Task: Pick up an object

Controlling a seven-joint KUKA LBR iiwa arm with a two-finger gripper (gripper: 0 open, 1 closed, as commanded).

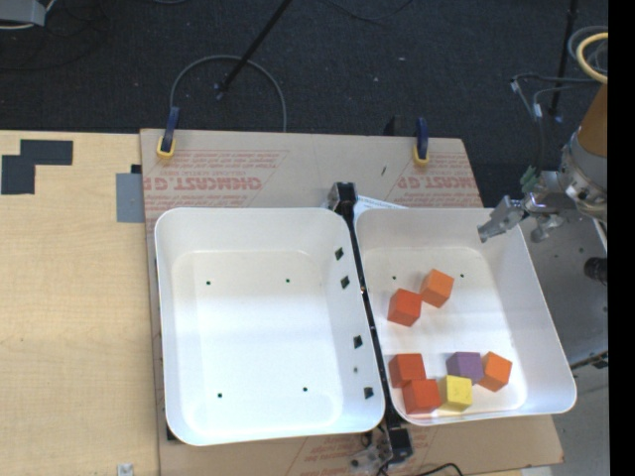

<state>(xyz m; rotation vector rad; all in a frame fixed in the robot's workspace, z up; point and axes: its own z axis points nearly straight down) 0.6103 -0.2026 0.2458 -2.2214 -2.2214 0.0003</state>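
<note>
Several foam cubes lie in the right bin [536, 305]. A red cube [404, 307] and an orange cube [437, 288] sit touching near the bin's middle. Along the front wall cluster two red cubes [407, 369] [422, 396], a yellow cube [458, 392], a purple cube [463, 366] and another orange cube [496, 371]. My gripper [518, 230] hangs above the bin's far right rim, well away from all the cubes. Its fingers stand apart with nothing between them.
The left bin [174, 266] adjoins the right one along a black divider strip [357, 296]. Both rest on cardboard held by two clamps [167, 137] [422, 142]. Cables and a stand cross the dark floor behind.
</note>
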